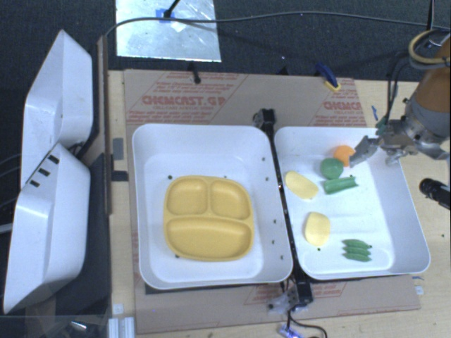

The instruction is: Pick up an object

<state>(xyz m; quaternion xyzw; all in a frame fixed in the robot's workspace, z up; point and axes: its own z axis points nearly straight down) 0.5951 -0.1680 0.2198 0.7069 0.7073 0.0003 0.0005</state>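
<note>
in the camera view, two shallow white bins sit side by side on a brown printed board. the left bin (204, 139) holds a yellow divided plate (208, 217) with three compartments, lying flat near the middle of the bin. the right bin (402, 210) holds the loose pieces: an orange ball (344, 152) near the far side, a round green ball (331, 167) touching it on the near left, a long green pod (340, 184) just in front of the green ball, a pale yellow piece (301, 186) to the left near the bin's inner wall, a second pale yellow piece (317, 229) nearer the front, and a small cluster of green pods (356, 249) toward the front right. the arm (430, 108) comes in from the right, over the far right part of the right bin. the gripper (361, 153) hangs tilted with its tip just beside the orange ball, on that ball's right; whether it touches the ball cannot be told, and how far the tool is parted cannot be told from this angle. nothing is seen held in it. a clamp joins the two bins at the far edge, and a shiny metal sheet (168, 20) lies beyond the board. two white housings (53, 174) stand at the left.
</note>
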